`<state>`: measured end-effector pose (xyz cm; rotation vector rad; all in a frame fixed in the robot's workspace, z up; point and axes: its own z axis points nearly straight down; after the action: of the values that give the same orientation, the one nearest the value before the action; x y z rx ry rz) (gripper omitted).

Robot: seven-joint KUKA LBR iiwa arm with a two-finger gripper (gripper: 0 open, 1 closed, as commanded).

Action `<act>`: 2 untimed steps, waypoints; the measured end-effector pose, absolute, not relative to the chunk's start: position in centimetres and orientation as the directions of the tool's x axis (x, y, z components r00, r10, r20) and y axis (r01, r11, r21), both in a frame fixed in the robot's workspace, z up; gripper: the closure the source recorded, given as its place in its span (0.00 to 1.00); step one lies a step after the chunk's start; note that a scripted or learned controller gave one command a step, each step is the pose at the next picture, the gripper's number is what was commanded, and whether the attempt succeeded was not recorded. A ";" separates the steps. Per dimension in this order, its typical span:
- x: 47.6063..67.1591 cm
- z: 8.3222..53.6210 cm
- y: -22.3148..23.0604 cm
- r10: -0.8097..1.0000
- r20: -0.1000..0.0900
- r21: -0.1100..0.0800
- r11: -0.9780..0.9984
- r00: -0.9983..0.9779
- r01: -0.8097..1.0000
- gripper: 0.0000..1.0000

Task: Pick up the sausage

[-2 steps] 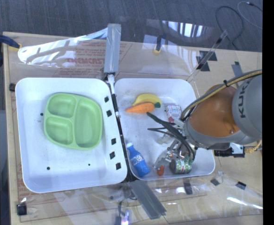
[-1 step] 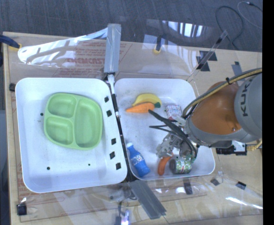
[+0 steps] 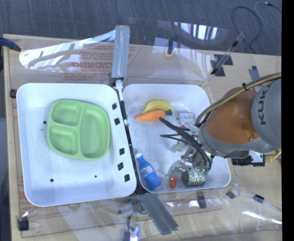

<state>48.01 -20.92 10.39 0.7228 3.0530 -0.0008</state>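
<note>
On the desk two shallow white plastic bins sit side by side, touching along their inner rims. The left bin carries a pale green moulded plastic tray with three rounded compartments, lying flat near the bin's middle. In the right bin, a curved yellow toy banana and a tapered orange toy carrot lie touching near the far edge, with a small printed white packet just beside them. A blue plastic bottle with a white cap lies tilted against the bin's near-left wall. The small reddish sausage, short and smooth, rests on the bin floor near the near edge, just beside a squat green-labelled metal can. The grey arm with its glossy orange band reaches in from the right edge, and its dark gripper hangs low over the sausage and can; whether it is released or clenched cannot be told, nor whether it touches either.
</note>
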 end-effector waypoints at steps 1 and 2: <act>48.0 10.4 -20.9 0.448 -0.004 0.000 0.894 -0.894 0.448 0.00; 48.0 10.4 -20.9 0.448 -0.004 0.000 0.894 -0.894 0.448 0.00</act>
<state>48.01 -20.92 10.38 0.7227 3.0530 -0.0008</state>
